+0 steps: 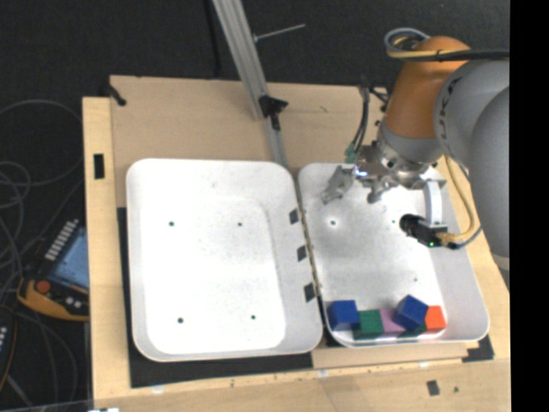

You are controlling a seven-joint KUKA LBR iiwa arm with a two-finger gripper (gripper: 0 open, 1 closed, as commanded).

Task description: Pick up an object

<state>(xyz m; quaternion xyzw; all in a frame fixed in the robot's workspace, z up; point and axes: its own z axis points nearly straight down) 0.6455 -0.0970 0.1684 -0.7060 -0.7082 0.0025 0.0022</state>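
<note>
Several small blocks lie along the near edge of the right bin [377,247]: a blue block [343,313], a green block [370,323], a pale purple block [393,322], a second blue block [413,311] and an orange block [435,318]. My gripper [354,186] hangs over the far end of that bin, well away from the blocks. Its two fingers are spread apart and nothing sits between them.
The left bin [214,256] lies beside the right one, with small clips along the shared edge. A slanted metal rail [249,67] rises behind the bins. Cables and a handheld pendant [60,273] lie off the bench to the left.
</note>
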